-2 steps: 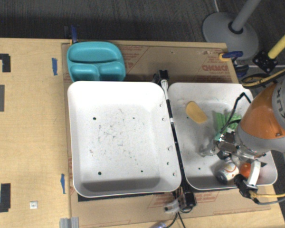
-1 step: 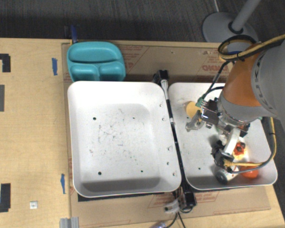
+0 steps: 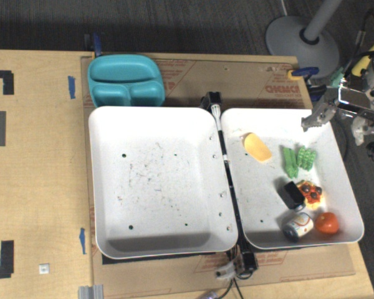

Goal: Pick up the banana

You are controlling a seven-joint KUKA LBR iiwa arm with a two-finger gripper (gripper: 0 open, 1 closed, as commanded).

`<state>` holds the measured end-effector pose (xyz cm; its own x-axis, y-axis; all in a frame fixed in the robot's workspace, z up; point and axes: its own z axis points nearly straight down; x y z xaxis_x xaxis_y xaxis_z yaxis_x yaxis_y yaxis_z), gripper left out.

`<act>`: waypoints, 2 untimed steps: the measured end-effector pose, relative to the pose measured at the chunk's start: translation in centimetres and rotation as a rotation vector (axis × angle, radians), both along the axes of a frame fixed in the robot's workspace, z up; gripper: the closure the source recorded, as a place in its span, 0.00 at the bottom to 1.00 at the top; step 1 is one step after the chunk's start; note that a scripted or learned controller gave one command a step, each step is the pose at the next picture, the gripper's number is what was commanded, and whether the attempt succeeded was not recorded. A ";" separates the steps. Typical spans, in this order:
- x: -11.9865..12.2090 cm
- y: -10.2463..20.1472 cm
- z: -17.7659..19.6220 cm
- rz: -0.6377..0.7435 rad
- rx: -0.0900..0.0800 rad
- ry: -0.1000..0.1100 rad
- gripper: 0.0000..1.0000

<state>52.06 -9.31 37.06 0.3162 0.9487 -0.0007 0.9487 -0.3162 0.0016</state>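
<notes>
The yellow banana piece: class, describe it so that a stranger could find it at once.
Start at the right-hand white bin. In its upper left part, apart from the other items, lies the stubby yellow banana piece. It is the only plain yellow thing there; its nearest neighbour, the green ribbed vegetable, sits to its right.

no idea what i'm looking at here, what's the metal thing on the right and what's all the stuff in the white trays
One camera looks down at a slant on a bench. The metal thing at the right is a robot arm's gripper, a two-finger claw, hanging over the far corner of the right bin; I see nothing held in it. That bin holds toy food: a yellow banana, green beans, a red tomato, a black block and other small pieces. The left bin sits beside it, with a teal tray behind it.
</notes>
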 end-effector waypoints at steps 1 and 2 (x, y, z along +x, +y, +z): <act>1.1 5.9 -13.3 0.053 0.002 0.003 0.00; 1.1 5.9 -12.2 0.054 0.001 0.003 1.00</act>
